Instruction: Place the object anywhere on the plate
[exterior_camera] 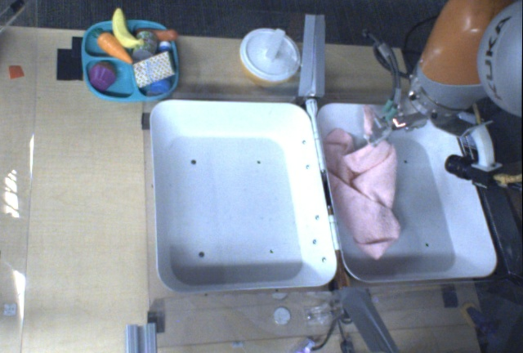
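A crumpled pink cloth (365,184) lies in the right bin (458,253), against its left wall. My gripper (378,127) is at the cloth's far end, shut on a corner of it that is pulled up into a small peak. The rest of the cloth still rests on the bin floor. A blue divided plate (91,57) sits on the bench at the far left, beyond the left bin, holding a toy banana, a carrot and other toy food.
The left bin (233,196) lies between the cloth and the plate. A white lidded bowl (270,55) stands behind the bins near a metal divider post (311,57). The grey and orange arm (470,24) covers the right bin's far corner.
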Controlling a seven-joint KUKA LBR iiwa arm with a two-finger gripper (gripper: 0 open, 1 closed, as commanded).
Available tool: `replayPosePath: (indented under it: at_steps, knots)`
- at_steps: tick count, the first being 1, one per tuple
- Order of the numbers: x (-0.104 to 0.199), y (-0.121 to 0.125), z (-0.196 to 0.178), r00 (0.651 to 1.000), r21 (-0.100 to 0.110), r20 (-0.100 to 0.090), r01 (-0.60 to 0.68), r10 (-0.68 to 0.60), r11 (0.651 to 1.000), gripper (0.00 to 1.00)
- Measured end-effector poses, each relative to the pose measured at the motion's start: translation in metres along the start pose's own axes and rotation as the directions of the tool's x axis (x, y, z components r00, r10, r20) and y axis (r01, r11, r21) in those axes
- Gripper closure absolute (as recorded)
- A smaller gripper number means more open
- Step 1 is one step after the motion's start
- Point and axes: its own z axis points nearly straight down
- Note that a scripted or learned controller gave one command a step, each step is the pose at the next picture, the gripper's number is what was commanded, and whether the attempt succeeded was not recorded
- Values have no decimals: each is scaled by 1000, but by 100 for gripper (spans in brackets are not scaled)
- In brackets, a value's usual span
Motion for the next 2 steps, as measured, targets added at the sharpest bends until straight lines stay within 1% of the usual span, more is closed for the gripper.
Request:
replayPosePath:
  at_steps: [1,2]
  knots:
    - [0,3,-34,1000,-1,0,6,-6,1000,100]
    - [52,28,-43,917,-2,0,400,-400,917,100]
